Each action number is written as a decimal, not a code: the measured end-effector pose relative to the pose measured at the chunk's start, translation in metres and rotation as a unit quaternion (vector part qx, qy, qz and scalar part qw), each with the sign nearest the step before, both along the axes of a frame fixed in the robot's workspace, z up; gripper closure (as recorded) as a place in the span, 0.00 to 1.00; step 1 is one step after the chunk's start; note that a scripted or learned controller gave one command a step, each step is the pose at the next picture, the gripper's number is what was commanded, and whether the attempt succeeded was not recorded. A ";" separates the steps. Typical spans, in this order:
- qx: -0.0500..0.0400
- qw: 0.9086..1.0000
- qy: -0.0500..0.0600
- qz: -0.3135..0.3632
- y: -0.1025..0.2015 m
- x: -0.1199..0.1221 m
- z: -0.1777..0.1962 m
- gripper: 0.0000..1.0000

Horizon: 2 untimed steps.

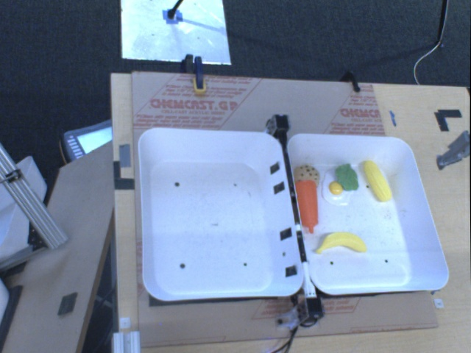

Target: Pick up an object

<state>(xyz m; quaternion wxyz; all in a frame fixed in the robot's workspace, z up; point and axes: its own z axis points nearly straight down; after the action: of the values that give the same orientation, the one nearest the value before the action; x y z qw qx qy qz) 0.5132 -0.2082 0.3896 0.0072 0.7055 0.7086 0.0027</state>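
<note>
Both white bins, the left bin (210,219) and the right bin (412,219), look like smooth, faintly glossy moulded plastic. The carrot (307,204), banana (341,243) and corn cob (377,180) have a smooth plastic sheen. The bench (243,98) looks like matt printed board.

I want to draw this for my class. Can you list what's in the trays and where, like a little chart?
left bin: nothing seen inside
right bin: toy food
carrot: by the left wall, upright in view
cookie: at the carrot's top
egg: right of the carrot
broccoli: touching the egg
corn: right of the broccoli
banana: below the egg, apart
hand: at the right edge, outside the bin
</note>
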 end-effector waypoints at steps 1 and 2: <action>0.005 1.000 0.011 -0.002 0.002 -0.029 -0.226 0.00; 0.004 1.000 0.003 0.005 0.097 0.068 -0.226 0.00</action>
<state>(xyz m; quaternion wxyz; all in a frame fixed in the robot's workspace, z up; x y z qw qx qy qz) 0.5807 -0.1108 0.1640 0.0027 0.7019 0.7123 0.0034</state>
